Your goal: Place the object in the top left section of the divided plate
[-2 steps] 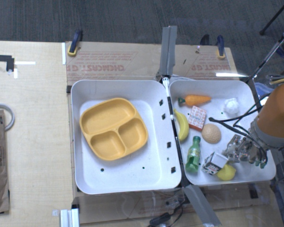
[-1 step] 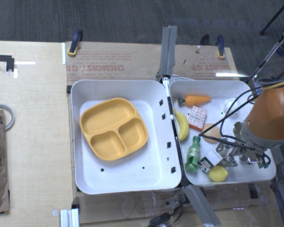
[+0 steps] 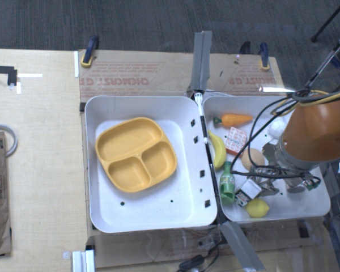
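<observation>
Two white bins point(image 3: 96, 169) are sitting side by side, gripper point(image 3: 255, 187) (can't tell its state) hovering over crowded lemon point(image 3: 258, 208) and bottle point(image 3: 227, 183), risking grabbing both.

There are two white bins: the left bin point(image 3: 102, 208) and the right bin point(image 3: 306, 209). The left bin has one yellow divided plate point(image 3: 136, 153) with three sections. In the right bin I count one carrot point(image 3: 236, 119), one banana point(image 3: 217, 149), one green bottle point(image 3: 227, 182) and one lemon point(image 3: 258, 208).
</observation>
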`<state>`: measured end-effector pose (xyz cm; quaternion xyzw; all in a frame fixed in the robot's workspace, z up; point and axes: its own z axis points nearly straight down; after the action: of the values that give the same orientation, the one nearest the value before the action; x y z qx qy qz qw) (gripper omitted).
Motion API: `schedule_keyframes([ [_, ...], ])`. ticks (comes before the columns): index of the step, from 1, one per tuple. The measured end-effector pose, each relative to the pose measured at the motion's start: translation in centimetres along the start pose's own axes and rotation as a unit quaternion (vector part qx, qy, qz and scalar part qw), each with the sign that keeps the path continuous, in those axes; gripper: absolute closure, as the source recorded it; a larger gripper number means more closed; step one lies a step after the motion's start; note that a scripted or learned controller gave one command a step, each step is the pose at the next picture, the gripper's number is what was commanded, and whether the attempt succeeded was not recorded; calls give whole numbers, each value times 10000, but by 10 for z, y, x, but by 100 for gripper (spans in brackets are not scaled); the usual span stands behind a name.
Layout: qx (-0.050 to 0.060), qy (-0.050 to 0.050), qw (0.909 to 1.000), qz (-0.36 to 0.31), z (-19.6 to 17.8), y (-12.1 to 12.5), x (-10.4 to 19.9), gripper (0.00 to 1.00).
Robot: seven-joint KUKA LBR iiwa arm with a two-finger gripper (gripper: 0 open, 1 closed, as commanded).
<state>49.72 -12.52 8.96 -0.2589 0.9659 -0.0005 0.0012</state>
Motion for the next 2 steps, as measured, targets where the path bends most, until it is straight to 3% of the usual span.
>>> schedule_keyframes([
  [1,-15,2,10000,-8,1,2,0,0],
  [2,-16,3,9934,1151,0,-30,26,0],
])
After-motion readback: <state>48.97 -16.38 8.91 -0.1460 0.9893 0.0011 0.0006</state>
